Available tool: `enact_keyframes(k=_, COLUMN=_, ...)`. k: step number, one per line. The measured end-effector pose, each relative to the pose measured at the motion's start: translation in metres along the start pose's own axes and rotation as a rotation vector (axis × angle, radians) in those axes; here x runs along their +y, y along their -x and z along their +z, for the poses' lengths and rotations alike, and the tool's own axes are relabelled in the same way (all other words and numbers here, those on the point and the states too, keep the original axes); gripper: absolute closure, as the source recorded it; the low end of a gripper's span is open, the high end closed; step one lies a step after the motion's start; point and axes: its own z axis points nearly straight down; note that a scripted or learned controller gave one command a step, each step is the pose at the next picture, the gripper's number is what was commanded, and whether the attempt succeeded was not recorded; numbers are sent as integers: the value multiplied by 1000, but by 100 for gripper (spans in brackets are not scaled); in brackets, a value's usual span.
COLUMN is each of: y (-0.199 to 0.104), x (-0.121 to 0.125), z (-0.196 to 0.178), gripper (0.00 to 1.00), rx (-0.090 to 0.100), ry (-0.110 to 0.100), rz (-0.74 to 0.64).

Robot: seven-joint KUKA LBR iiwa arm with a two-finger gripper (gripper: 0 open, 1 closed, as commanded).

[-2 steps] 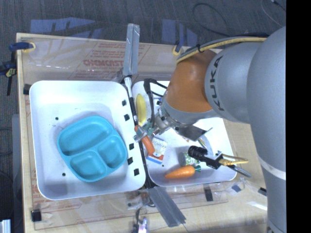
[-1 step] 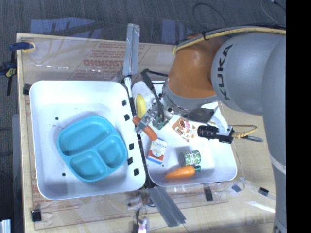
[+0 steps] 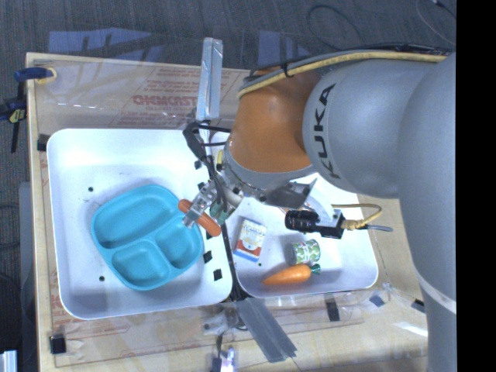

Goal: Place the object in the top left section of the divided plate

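Note:
A blue divided plate [image 3: 147, 236] lies in the left bin [image 3: 70, 161], with one large section at its upper left and two smaller ones along its lower right. My gripper [image 3: 203, 211] hangs over the plate's right rim, close to the wall between the bins. It is shut on a small orange-red sausage-shaped piece [image 3: 208, 223], which pokes out on both sides of the fingers and slants down to the right. The piece hovers at the rim, outside the large section.
The right bin [image 3: 364, 273] holds a small white and red box [image 3: 249, 239], a green can [image 3: 305, 251] and an orange carrot [image 3: 291, 275]. The arm's bulky grey and orange wrist [image 3: 271, 130] covers the right bin's upper part.

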Motion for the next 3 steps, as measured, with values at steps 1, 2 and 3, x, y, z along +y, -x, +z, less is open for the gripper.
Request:
enact_keyframes(k=1, y=0, x=0, z=0, gripper=0, rx=0, ry=0, rz=0)
enact_keyframes(k=2, y=1, x=1, z=-10, gripper=100, rx=-1, ry=0, rz=-4)
enact_keyframes(k=3, y=-21, x=-32, z=30, gripper=100, rx=0, ry=-1, rz=-2)
